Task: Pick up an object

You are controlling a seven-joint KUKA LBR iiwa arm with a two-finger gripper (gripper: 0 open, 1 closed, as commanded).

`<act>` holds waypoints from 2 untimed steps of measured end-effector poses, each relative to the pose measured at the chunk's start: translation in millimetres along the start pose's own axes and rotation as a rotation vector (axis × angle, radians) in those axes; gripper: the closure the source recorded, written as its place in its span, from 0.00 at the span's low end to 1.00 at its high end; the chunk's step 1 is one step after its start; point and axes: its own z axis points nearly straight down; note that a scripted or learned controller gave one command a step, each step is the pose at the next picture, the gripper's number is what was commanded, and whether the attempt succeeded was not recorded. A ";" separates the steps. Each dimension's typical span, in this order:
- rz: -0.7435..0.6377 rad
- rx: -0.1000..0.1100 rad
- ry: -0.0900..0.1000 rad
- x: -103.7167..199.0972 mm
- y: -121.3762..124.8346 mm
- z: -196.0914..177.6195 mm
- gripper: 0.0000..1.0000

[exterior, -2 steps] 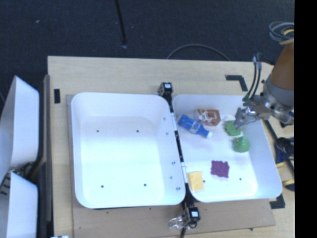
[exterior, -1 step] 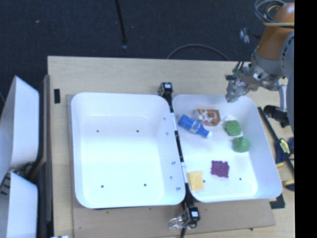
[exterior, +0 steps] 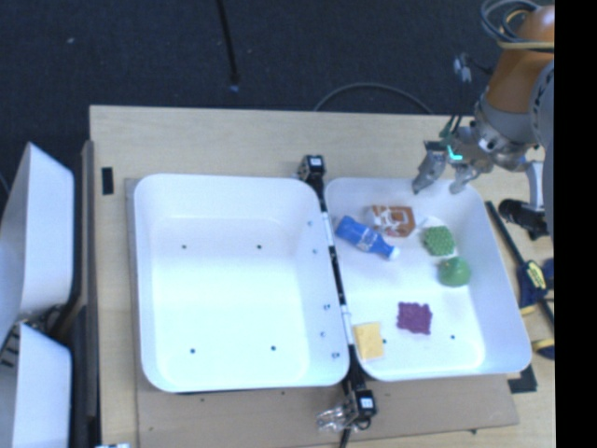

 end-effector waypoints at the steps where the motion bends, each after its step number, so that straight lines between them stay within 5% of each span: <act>1: 0.005 -0.003 0.004 2.4 -7.7 72.7 0.00; 2: 0.002 -0.021 -0.001 31.2 1.9 79.4 0.00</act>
